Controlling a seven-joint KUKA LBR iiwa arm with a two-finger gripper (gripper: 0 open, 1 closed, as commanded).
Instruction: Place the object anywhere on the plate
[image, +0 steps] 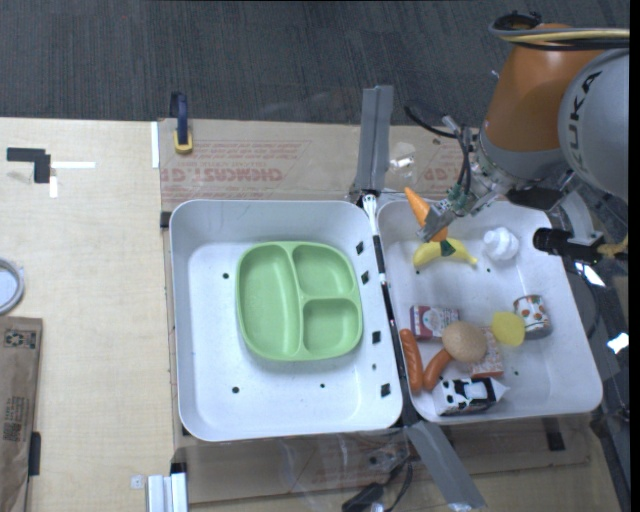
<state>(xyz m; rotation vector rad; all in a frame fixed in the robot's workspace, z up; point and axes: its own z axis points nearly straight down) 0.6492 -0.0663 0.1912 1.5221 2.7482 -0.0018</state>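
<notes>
The arm, grey with its orange band, reaches in from the right and hangs over the far end of the right bin, while the left bin beside it carries the green plate, a three-compartment tray lying flat near the bin's middle with nothing on it. At the arm's end the gripper points down and left over the far left corner of the right bin; whether it is released or clenched cannot be told from this slant, since wiring and the wrist body blur that part. Just beside the tip on its left an orange carrot leans against the bin's corner, and directly under and slightly nearer than the tip lies a yellow banana, close enough that contact cannot be judged. To the right of the banana sits a small white object. Nearer the camera, well apart from the gripper, lie a red-and-white carton, a brown egg-like ball, a yellow lemon, a small can, two orange-red sausages and a black-and-white cow-patterned piece
</notes>
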